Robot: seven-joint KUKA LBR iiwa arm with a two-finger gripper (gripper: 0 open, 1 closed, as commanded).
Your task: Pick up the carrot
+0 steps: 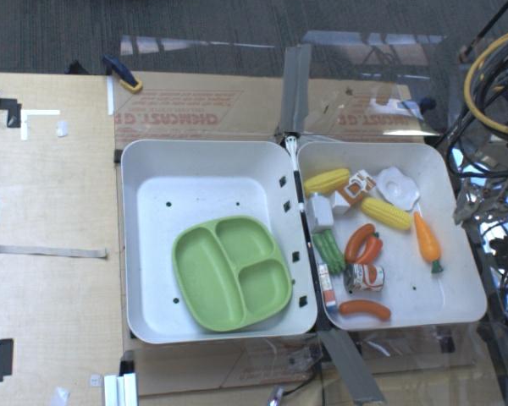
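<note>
The jaws' width you cannot tell from the camera view. There, your carrot (427,239) lies in the white bin on the view's right (457,311), close to that bin's far right wall, its green stem end pointing toward the near edge. Just to its left sits a corn cob (386,214), with a red pepper (361,244) beyond that. A small can (366,277) and a sausage (365,310) lie nearer the bin's front, apart from the carrot. In the left bin (152,193) rests a green divided plate (231,271). Both bins stand on the tabletop (42,311).
</note>
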